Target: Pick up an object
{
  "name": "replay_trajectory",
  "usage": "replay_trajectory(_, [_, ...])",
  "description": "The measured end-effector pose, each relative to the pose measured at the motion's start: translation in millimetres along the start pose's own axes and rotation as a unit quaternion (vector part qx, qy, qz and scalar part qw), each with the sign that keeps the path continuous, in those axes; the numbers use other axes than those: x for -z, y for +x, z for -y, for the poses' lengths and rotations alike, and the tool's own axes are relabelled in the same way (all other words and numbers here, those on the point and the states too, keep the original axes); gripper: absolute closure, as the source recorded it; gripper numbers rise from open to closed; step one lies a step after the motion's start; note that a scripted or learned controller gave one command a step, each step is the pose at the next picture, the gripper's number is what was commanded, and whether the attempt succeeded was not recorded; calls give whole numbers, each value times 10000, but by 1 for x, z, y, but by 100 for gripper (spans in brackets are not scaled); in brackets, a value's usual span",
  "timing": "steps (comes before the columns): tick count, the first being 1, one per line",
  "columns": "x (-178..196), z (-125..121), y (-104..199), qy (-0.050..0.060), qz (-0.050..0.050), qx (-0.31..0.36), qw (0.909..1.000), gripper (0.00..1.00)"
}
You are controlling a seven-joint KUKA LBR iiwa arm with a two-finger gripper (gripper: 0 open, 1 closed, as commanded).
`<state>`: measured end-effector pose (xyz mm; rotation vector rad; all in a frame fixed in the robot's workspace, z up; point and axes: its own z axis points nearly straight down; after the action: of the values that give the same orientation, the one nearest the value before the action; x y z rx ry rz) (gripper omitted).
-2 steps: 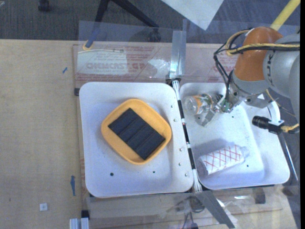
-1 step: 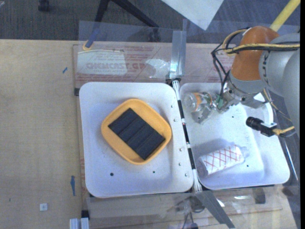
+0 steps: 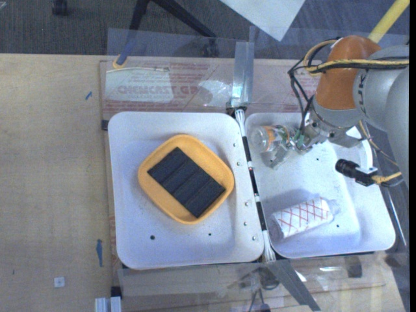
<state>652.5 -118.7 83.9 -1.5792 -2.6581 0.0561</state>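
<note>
The worktop (image 3: 52, 174) was seen to carry two shallow white bins side by side, the left bin (image 3: 130, 239) and the right bin (image 3: 364, 233). The grey arm (image 3: 383, 90), with its orange band, was stretched in over the far part of the right bin. In the left bin, near its middle, a yellow tray-like object (image 3: 156, 194) with dark ribbed panels on top was laid flat, well apart from the arm. In the right bin, towards its near edge, a white packet with a red lattice pattern (image 3: 303, 216) was laid, also apart from the gripper. The gripper (image 3: 276, 153) was lowered into the far left corner of the right bin, where a small clear, bottle-like object (image 3: 266, 137) lay just beside or against it; whether the object was between the fingers, and whether the gripper was open or closed, could not be told. The step in hand was judged to be the reach and grasp on that small object. The next move was judged to call for a firm closure and a straight lift clear of the bin wall.
</note>
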Motion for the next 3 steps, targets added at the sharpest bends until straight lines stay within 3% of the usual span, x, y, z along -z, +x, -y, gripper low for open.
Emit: replay_trajectory(3, [0, -1, 1, -14, -5, -155, 9999, 0])
